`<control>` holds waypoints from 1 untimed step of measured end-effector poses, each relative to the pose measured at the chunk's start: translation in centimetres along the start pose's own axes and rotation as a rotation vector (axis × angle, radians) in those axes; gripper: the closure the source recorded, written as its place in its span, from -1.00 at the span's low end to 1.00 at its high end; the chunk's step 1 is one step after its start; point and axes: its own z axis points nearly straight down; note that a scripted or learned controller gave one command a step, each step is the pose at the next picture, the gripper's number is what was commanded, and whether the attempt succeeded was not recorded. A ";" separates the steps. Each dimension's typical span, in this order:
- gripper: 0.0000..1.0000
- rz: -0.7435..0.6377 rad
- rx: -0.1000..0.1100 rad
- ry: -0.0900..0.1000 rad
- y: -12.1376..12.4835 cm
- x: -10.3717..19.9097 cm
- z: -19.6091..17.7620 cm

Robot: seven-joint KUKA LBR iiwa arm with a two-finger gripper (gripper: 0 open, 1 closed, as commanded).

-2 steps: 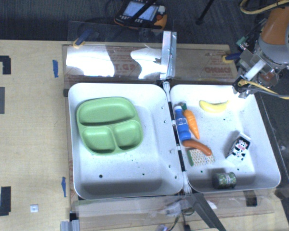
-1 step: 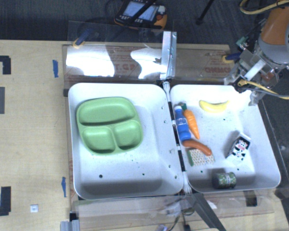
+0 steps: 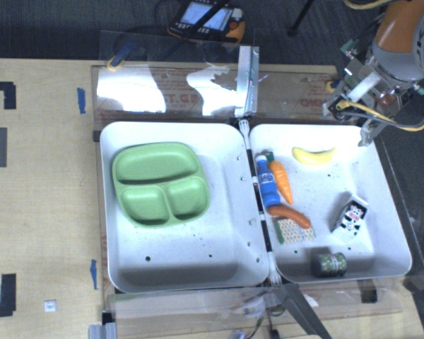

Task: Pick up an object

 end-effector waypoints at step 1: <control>-1.00 -0.033 0.004 -0.002 -3.7 2.5 7.8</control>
